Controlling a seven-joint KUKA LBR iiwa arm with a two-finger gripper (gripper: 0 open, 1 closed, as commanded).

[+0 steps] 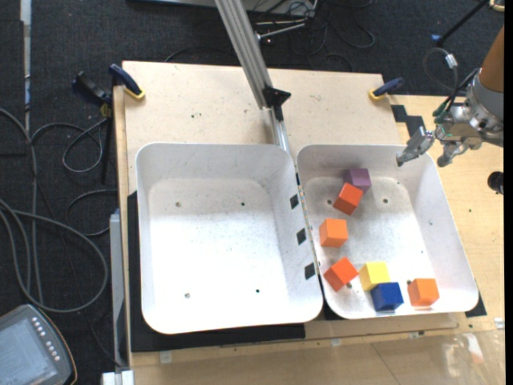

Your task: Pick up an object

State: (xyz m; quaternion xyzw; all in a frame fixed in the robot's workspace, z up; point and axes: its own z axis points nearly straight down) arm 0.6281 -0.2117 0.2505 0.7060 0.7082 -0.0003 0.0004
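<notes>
The right bin holds several small cubes. A purple cube and an orange cube touch near the far side. Another orange cube lies in the middle. Near the front lie an orange cube, a yellow cube, a blue cube and an orange cube. My gripper hangs open above the bin's far right corner, with nothing between its fingers. It is well to the right of the purple cube.
The left bin stands beside the right one on the wooden bench. A slanted metal bar runs from the top to the bins' junction. Blue-and-yellow clamps sit at the bench's far corners.
</notes>
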